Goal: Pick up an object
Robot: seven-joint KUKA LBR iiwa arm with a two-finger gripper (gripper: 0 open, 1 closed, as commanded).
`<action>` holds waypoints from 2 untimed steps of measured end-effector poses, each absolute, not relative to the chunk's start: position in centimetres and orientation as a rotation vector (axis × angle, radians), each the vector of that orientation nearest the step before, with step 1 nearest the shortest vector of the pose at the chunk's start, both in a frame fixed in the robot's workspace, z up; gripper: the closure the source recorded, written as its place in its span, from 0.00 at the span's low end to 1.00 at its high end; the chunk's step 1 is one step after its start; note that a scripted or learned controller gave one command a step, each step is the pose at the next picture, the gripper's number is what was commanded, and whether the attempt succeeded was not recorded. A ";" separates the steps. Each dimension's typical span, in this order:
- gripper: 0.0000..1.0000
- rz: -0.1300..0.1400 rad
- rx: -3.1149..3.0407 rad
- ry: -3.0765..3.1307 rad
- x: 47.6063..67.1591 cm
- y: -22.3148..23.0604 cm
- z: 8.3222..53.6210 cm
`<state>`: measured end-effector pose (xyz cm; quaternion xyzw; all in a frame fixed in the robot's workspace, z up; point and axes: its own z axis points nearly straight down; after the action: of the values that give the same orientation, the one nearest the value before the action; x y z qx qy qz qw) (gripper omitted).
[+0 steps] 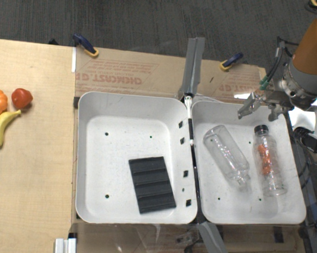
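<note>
The claw (264,106) hangs over the far edge of the right bin (299,216), its fingers spread apart and holding nothing. Just nearer than the claw, inside that bin, lies a bottle with orange contents (267,160), black cap toward the claw. A clear bottle (227,154) lies just left of it, the two apart. The left bin (83,144), beside the right bin, holds a black ridged block (152,184). Far left of it, fruit (5,111) rests on the wooden desk (22,194).
</note>
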<state>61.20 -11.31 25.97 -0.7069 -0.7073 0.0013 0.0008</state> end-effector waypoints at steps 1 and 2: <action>0.00 0.005 -2.105 -2.328 59.1 -19.0 16.8; 0.00 0.000 -1.949 -2.467 58.7 -18.8 27.8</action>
<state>58.66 -18.82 27.79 -0.6198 -0.7848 -0.0001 -0.0012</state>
